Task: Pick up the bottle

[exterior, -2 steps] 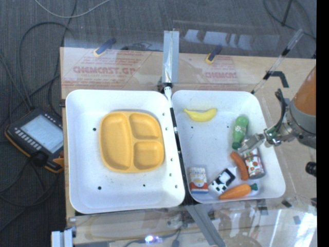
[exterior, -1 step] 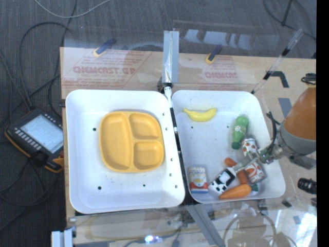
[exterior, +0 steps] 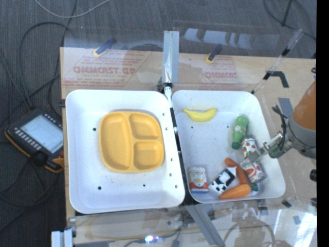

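Observation:
The bottle (exterior: 239, 131) is green with a pale label and lies in the right bin (exterior: 221, 99), near its right wall and pointing roughly front to back. My gripper (exterior: 273, 148) hangs over that bin's right rim, a little to the right of and below the bottle, not touching it. A small printed can (exterior: 249, 147) lies between the gripper and the bottle's lower end. Nothing shows between the gripper's tips.
The right bin also holds a banana (exterior: 200, 114) at the back, and a cup (exterior: 197, 179), a black-and-white toy (exterior: 223, 180), two carrots (exterior: 235, 191) and another can (exterior: 255, 173) crowded at the front right. A yellow divided plate (exterior: 132, 140) lies in the left bin (exterior: 82, 189).

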Robot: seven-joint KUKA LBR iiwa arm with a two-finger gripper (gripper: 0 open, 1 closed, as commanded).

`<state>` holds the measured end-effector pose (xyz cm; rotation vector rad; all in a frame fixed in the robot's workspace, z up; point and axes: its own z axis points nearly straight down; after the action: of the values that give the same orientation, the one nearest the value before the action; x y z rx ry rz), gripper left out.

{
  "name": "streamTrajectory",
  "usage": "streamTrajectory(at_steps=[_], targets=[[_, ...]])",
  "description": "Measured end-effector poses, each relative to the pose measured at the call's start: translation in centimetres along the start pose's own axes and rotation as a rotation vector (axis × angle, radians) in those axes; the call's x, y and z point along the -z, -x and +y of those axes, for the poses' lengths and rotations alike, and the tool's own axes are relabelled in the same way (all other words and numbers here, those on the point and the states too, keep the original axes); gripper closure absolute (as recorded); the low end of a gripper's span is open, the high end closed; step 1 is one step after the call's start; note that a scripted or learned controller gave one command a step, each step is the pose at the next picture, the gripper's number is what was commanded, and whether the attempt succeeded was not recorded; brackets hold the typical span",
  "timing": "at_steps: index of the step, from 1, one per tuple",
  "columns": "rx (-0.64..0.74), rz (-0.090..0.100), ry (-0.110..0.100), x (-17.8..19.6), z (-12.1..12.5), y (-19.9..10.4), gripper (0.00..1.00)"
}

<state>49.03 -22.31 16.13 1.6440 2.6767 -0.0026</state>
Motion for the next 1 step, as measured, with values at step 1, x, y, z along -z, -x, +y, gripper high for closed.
streamTrajectory(at_steps=[1], targets=[[-0.055, 0.002, 0.002, -4.09, 6.67, 2.06, 0.0]])
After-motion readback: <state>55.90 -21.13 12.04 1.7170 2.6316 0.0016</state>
